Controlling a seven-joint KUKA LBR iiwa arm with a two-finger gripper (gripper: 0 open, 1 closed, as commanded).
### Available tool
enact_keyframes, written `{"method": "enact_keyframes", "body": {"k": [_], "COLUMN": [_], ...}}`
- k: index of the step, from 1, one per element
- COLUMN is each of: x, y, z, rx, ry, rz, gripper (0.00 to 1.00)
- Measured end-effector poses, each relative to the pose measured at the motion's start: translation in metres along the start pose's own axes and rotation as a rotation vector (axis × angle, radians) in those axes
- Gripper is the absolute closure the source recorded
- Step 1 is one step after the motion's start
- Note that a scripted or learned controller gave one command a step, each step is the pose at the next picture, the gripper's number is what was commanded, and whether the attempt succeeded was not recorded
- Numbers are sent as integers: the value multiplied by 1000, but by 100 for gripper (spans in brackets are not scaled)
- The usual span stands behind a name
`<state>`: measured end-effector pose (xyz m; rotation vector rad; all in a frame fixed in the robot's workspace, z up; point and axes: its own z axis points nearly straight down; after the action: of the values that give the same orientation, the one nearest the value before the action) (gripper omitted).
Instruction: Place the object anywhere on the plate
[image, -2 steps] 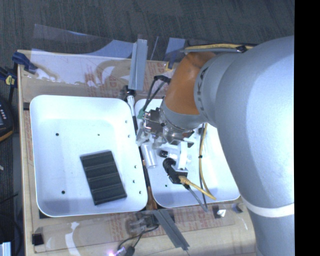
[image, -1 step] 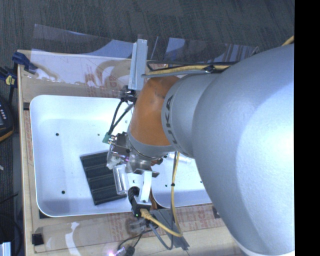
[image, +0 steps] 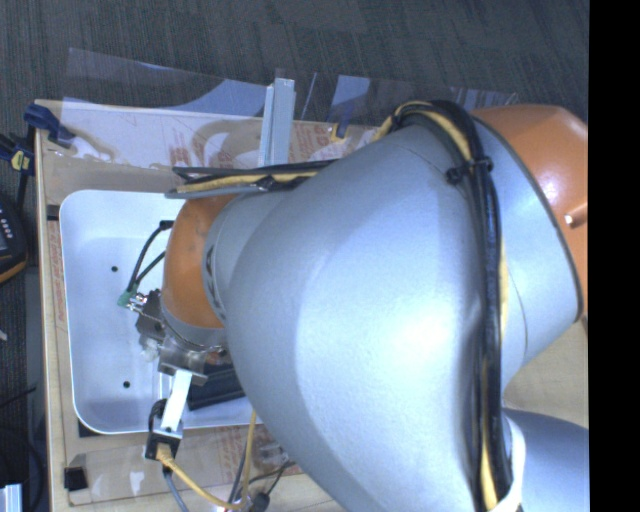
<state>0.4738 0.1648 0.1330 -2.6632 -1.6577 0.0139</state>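
Grey arm (image: 400, 300) covers most of the bench. Its gripper (image: 168, 345) hangs low in the white bin (image: 90, 260) at eight o'clock, and I cannot tell whether it is clenched or released. The object and plate are hidden under the arm. This is probably the grasping step; the next move calls for a confirmed hold before lifting.

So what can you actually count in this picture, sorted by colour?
White: 1, the bin
Grey and orange: 1, the arm
Total: 2
The arm covers much of the bench, so more may lie hidden under it.
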Motion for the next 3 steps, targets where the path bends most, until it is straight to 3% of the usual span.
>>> {"method": "enact_keyframes", "body": {"k": [1,2,3], "x": [-36,30,-6], "y": [20,1,61], "z": [-43,-109,-112], "rx": [-8,-6,-6], "ry": [2,2,3], "rz": [-471,-589,-592], "gripper": [100,100,100]}}
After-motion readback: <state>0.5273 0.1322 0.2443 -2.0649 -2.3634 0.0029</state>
